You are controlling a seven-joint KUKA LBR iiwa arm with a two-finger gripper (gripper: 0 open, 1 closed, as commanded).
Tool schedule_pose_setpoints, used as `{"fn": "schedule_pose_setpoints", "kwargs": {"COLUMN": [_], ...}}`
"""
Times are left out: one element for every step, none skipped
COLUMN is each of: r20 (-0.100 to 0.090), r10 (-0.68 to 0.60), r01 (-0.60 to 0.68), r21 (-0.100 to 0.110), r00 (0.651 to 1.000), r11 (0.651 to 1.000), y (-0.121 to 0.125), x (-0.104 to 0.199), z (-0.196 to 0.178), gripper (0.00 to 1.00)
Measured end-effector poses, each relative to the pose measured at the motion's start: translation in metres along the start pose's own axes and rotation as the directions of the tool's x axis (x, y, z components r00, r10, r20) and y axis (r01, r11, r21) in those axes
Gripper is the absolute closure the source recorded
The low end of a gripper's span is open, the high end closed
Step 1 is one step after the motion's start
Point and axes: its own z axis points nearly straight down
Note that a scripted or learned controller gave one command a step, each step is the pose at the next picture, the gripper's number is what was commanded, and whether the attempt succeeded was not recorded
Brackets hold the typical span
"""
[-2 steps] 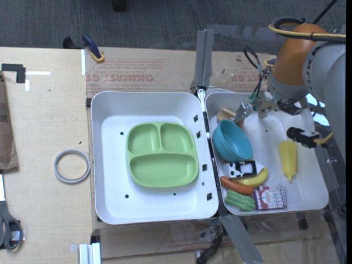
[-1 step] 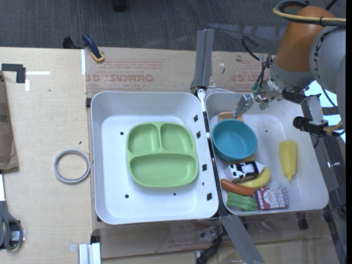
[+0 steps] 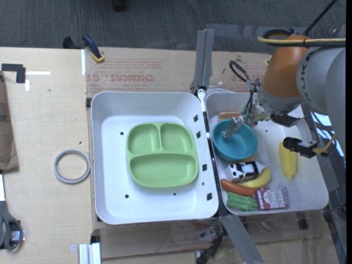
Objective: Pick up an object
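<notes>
a tape ring [image 3: 72, 166] lies on the bare wood at far left, thin and flat, well apart from the bins. the left bin [image 3: 104, 147] is smooth white plastic with rounded corners, and in it sits a green tray [image 3: 162, 154], a three-part moulded plate, matte and stiff. in the right bin [image 3: 308, 186] a blue bowl [image 3: 235, 142] sits at the upper left, near the divider; it looks like light, hard, glossy plastic, so slippery on the curve and best pinched across its thin rim. the gripper [image 3: 242, 121] hangs at the bowl's upper rim, tips over or just inside it; whether the tips are spread or closed cannot be told, and nothing shows between them. below the bowl lie a banana [image 3: 258, 179], a red sausage-like piece [image 3: 237, 187] and a green pod [image 3: 241, 202], toy-like, smooth and rounded, likely to roll. beside them a small pink box [image 3: 271, 198], flat-sided, would take a grip across its edges. a yellow bottle [image 3: 287, 161] lies further right, probably soft-walled and light.
</notes>
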Motion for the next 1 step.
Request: {"fn": "schedule_pose_setpoints", "kwargs": {"r20": [0.008], "r10": [0.006], "r01": [-0.006], "r21": [-0.002], "r00": [1.000], "r11": [1.000], "y": [-0.0015], "x": [-0.0061], "z": [-0.0119], "gripper": [1.00]}}
